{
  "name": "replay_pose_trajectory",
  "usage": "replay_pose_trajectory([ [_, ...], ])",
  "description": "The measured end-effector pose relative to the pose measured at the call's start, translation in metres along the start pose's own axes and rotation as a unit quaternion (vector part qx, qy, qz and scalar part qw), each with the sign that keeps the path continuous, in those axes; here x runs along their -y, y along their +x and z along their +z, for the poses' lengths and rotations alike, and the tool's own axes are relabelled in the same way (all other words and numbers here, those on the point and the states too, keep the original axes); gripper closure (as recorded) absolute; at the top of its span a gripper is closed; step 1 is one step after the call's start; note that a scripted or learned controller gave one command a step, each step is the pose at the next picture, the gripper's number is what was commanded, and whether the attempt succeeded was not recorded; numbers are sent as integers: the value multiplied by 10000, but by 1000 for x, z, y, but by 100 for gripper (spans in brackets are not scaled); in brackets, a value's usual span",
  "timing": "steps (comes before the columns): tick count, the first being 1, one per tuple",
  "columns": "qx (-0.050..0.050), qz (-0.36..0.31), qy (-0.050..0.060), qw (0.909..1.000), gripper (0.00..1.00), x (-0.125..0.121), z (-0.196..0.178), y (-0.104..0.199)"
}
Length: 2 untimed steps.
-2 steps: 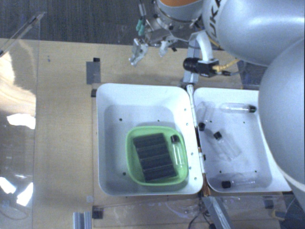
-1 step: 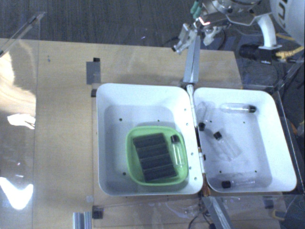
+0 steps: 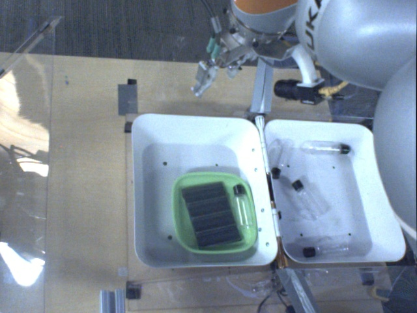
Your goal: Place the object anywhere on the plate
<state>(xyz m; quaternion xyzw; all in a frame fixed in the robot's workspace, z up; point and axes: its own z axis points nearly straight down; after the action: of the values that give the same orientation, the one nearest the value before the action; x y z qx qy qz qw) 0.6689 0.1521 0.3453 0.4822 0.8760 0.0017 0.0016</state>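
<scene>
A green plate [image 3: 184,235] lies in the left bin [image 3: 146,175], toward its front. On the plate rests a dark ribbed block [image 3: 208,214]. A clear vial with a black cap [image 3: 242,204] lies along the plate's right side, inside its rim. My gripper [image 3: 203,80] hangs high beyond the back edge of the left bin, well away from the plate and tilted down to the left. Nothing shows in it.
The right bin [image 3: 365,194] holds several clear vials with black caps, among them one at the back [image 3: 326,149], one in the middle [image 3: 309,197] and one at the front [image 3: 326,248]. The arm's grey body covers the upper right.
</scene>
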Motion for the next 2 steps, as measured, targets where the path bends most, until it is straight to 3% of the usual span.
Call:
replay_pose_trajectory([
  [1,21,108,-21,9999,0,62,-16,-86],
  [2,26,615,-32,9981,0,70,-42,-113],
])
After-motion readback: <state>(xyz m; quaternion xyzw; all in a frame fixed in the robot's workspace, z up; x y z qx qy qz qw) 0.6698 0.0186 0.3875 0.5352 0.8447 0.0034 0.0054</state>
